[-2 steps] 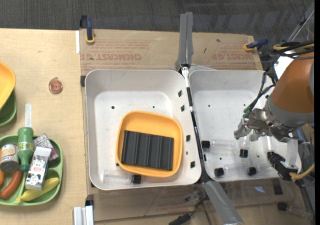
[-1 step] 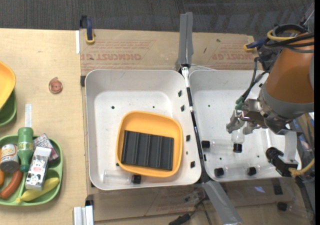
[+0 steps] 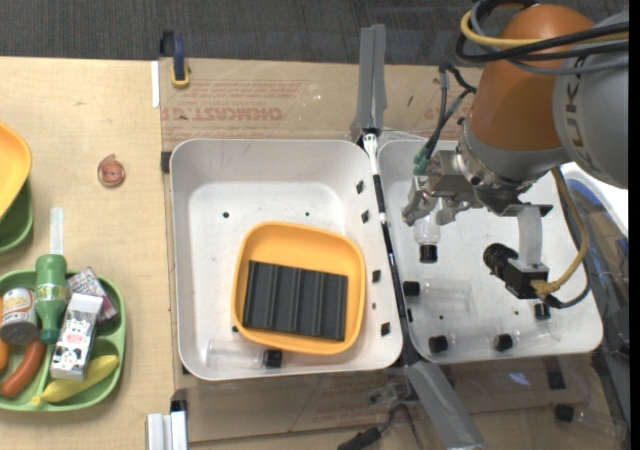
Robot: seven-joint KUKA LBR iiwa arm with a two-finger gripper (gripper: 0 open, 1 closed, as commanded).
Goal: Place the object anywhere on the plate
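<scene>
Gripper (image 3: 428, 230) over the right bin (image 3: 570, 333), finger state unclear, dark ridged block (image 3: 296, 300) lying on the yellow plate (image 3: 262, 244), left bin (image 3: 200, 188).

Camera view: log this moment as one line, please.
gripper: over right bin | dark slab: on yellow plate, left bin

My arm: grey links, orange band above the wrist, reaching in from the right and bent downward. My gripper (image 3: 428, 221): pointing down, left of the wrist, toward the far side; something small and clear sits at its tip.
</scene>
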